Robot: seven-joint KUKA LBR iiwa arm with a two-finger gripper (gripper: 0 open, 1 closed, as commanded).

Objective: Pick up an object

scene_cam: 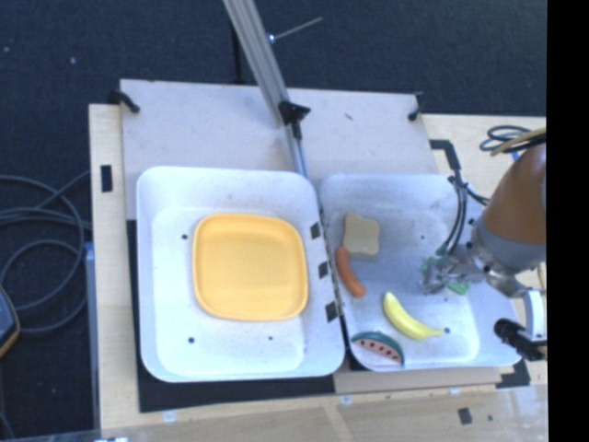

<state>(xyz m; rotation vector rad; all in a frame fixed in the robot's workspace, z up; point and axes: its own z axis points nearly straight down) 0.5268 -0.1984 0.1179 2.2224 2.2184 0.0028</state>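
A watermelon slice [378,348] lies at the right bin's [405,196] lower edge, beside a banana [409,318], hot dog [349,273] and bread slice [362,235]. The left bin [166,274] holds a yellow plate [249,266]. The gripper [444,276] hovers at centre right; whether it is spread, I cannot tell.

Lighting: we record bright, even light from above, with a cool blue cast. Glare: white bins [235,184] nearly washed out. Shadows: faint, short. Sharpness: we note soft focus throughout, coarse grain; dark floor [55,44] speckled with noise.
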